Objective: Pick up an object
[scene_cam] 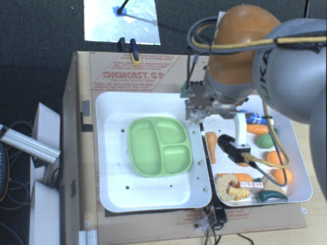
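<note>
Orange carrot [210, 147] just beside gripper [196, 114]

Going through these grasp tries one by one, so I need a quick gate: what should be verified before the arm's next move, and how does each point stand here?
1. Gripper position: at the divider between the bins, toward the back, beside the right bin: ok.
2. Object held in the gripper: cannot tell; the wrist covers it.
3. Targets on hand: the right bin holds toy food, including an orange carrot piece by the divider: ok.
4. Room around targets: the toys lie crowded together: not ok.
5. Left bin: the green divided plate lies flat in it: ok.
</note>
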Controlling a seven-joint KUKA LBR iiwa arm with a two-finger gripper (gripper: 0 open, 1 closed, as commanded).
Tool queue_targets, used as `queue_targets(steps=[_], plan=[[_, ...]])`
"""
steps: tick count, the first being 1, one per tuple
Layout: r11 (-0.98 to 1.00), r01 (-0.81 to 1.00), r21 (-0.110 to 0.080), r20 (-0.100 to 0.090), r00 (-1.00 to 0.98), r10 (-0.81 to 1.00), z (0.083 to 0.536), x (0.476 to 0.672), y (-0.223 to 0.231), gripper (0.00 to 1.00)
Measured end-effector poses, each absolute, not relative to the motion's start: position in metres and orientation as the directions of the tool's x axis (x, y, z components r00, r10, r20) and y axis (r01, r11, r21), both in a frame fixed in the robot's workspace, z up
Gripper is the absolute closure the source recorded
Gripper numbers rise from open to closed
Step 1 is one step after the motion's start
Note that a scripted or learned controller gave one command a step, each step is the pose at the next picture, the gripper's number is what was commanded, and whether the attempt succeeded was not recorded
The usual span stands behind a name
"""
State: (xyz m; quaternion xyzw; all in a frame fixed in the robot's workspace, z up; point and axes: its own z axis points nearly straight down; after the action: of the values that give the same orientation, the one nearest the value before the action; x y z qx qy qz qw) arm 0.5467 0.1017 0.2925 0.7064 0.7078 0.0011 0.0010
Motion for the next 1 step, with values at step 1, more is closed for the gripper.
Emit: queue_targets(steps=[1], plan=[[0.006,1.000,0.002,0.002,-0.006,1.000,0.3139,0.5722,0.1813,1.00]])
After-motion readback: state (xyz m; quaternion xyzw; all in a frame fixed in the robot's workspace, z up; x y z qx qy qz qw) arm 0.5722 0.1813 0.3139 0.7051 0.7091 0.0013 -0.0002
